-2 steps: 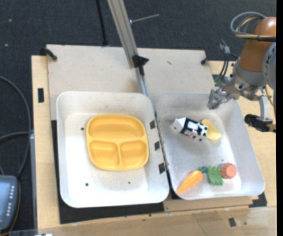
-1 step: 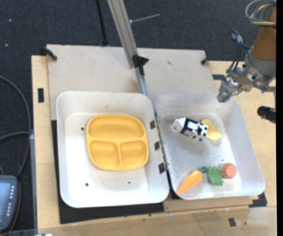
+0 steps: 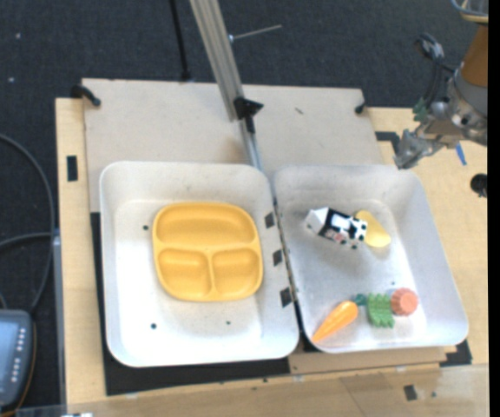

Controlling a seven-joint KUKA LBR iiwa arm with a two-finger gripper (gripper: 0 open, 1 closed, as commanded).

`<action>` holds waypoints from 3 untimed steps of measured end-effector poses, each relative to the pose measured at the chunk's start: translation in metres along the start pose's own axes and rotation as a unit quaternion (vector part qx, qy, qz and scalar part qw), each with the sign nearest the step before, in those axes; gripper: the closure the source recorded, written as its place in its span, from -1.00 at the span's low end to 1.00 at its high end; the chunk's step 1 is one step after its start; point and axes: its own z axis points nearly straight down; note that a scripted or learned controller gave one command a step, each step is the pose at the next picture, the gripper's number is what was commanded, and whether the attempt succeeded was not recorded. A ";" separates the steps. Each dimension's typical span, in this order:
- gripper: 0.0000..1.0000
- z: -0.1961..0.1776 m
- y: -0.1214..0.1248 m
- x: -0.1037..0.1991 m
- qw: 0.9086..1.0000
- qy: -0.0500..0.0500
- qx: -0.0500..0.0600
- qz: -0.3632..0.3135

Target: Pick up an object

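Dark carpet surrounds a pale wooden table that carries two shallow white bins side by side. A yellow divided plate lies in the left bin. The right bin holds the candidates for picking: a black-and-white toy cow touching a yellow lemon-like piece near the middle, and along the near wall an orange carrot, a green block and a pinkish round piece, close together. The gripper hangs at the right bin's far right corner, above its rim and well apart from every object; whether the jaws are wide or narrow cannot be told at this angle, and nothing shows between them. The likely trouble ahead is crowding: the cow and lemon touch, so a descent there may catch both or nudge one aside, while the carrot lies against the bin's sloped wall, where a finger could strike the rim and slip off.
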 end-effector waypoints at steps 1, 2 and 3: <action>1.00 -0.009 -0.021 0.050 1.000 0.001 0.003 -0.002; 1.00 -0.016 -0.041 0.100 1.000 0.002 0.003 -0.002; 1.00 -0.004 -0.056 0.140 1.000 0.001 0.004 -0.001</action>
